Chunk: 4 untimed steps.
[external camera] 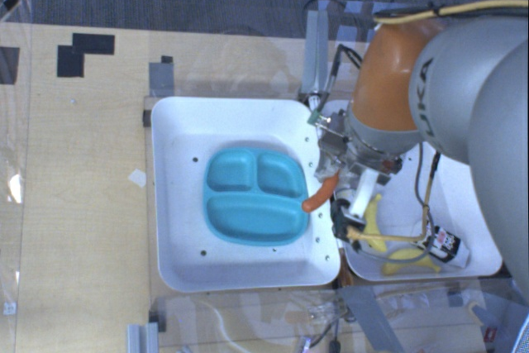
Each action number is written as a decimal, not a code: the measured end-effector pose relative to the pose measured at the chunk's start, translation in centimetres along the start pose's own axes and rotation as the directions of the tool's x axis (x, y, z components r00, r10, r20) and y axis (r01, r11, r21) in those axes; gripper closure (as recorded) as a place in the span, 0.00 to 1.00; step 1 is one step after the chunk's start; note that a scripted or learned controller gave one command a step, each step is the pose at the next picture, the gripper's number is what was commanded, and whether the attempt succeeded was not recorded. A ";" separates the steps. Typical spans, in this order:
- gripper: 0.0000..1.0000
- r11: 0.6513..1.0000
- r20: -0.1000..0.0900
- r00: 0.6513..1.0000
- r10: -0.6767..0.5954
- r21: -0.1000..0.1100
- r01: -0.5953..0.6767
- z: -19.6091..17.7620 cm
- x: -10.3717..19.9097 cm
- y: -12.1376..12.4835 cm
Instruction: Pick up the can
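Jaws hang over the wall between the two bins, and there's no telling if they're spread or pressed together. The can [444,245] lies in the right-hand bin [467,202], just beside a banana [397,249].

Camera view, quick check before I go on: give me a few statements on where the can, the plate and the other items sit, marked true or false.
1. The blue divided plate lies in the view's left bin. True.
2. The can sits on the plate. False: it lies in the right bin, near the banana.
3. The banana lies in the right bin. True.
4. The orange carrot-shaped item lies at the plate's middle. False: it is by the plate's right edge.
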<state>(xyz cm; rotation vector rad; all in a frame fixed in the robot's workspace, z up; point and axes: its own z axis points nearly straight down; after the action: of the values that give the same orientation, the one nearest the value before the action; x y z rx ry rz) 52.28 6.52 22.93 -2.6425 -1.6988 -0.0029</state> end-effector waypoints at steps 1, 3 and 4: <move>1.00 0.973 0.001 0.973 0.231 -0.001 -0.231 -0.3 -3.8 9.3; 0.00 0.995 0.002 0.995 0.102 0.000 -0.102 8.1 -13.4 12.5; 0.00 0.995 0.001 0.995 0.102 0.000 -0.102 8.1 -13.4 12.5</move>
<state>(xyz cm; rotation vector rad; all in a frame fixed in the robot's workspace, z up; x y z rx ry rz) 58.13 -10.87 14.81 -2.7264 -1.5620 -0.0013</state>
